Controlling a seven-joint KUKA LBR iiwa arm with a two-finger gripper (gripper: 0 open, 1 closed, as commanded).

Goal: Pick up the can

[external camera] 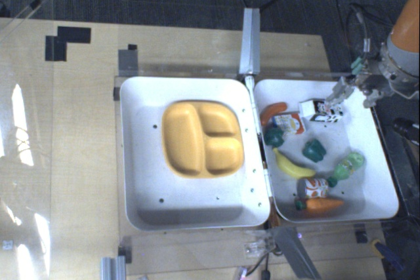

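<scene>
The left bin (131, 160) holds a yellow tray (200, 138) with three compartments, lying near its middle; the right bin (384, 200) holds the loose items: a red sausage (273, 111) at the upper left, a small carton (289, 122) just below it, a dark teal piece (273, 137) by the left wall, a black-and-white carton (320, 111) near the top, a teal block (314, 150) in the middle, a banana (293, 167) below it, a green bottle (348, 166) to the right, the can (315, 188) near the lower edge, and a carrot (319, 205) touching the can from below. The can is small and blurred; its label looks white and orange, and it seems to stand upright, though its axis is hard to judge. The gripper (344, 90) hangs at the bin's upper right, just beside the black-and-white carton and well apart from the can; whether its fingers are apart or together cannot be told; the arm is cut off at the right edge.
</scene>
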